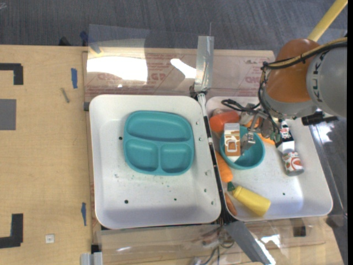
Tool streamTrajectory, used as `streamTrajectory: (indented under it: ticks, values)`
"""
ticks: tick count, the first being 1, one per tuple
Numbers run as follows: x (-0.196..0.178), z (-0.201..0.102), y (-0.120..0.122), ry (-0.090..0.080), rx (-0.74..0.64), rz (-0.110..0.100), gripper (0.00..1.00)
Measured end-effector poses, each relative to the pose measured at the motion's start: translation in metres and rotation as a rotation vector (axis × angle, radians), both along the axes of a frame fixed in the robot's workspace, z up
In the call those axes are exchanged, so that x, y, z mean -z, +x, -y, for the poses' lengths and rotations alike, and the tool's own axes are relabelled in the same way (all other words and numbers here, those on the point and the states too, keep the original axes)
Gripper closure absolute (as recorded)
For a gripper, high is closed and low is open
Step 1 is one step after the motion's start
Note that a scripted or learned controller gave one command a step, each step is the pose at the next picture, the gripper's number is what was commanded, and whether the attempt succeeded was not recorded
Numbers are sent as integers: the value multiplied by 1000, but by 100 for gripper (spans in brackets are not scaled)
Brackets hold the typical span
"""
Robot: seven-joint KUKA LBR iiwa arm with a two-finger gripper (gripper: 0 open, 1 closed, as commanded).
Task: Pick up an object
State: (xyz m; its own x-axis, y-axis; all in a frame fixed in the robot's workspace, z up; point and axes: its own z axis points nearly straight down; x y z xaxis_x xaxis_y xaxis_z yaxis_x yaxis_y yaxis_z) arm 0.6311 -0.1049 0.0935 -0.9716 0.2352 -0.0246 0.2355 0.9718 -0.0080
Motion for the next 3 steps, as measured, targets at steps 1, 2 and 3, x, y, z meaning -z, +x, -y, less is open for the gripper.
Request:
streamTrajectory:
  ticks: [1, 2, 3]
  values:
    - [-16, -4, 4, 4, -2, 11, 100]
    - [-166, -40, -7, 11, -60, -1, 100]
    - [-93, 11, -38, 9, -439, -25, 100]
